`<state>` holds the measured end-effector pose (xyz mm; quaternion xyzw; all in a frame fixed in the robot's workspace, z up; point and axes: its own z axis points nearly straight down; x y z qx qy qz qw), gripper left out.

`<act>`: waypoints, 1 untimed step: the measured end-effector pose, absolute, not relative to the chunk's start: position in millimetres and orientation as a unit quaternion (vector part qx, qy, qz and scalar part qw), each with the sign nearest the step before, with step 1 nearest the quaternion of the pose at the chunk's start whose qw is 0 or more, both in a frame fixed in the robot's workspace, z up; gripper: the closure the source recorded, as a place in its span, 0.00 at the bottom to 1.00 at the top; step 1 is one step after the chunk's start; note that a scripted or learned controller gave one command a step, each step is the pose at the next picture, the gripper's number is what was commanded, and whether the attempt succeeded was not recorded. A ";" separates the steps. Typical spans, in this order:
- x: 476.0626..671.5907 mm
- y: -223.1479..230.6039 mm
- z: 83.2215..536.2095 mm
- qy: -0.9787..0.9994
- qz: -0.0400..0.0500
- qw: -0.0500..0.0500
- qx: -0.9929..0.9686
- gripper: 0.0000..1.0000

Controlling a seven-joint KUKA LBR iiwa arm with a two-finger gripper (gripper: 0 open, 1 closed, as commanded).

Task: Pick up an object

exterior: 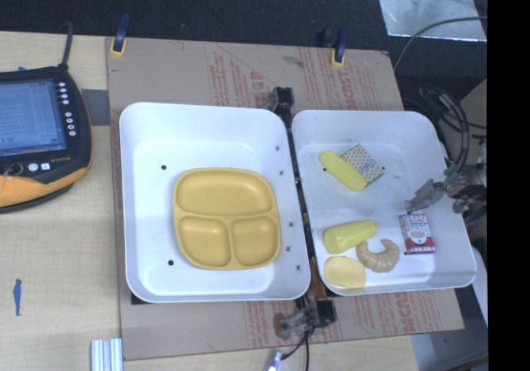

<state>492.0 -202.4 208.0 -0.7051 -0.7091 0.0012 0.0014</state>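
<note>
While my jaws (424, 198) sit at the R edge of the R bin (431, 131), I can't tell if they're apart or clenched; nothing seen between them. Red-white card (416, 233) lies just below them. Croissant (378, 254) near front wall, beside yellow pieces (349, 235). Corn cob (342, 170) further back. L bin (137, 195) holds yellow divided plate (225, 218).
</note>
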 end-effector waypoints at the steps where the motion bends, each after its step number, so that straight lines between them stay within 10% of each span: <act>1: 571.1 -165.5 89.9 -0.710 0.002 0.003 -0.704 0.00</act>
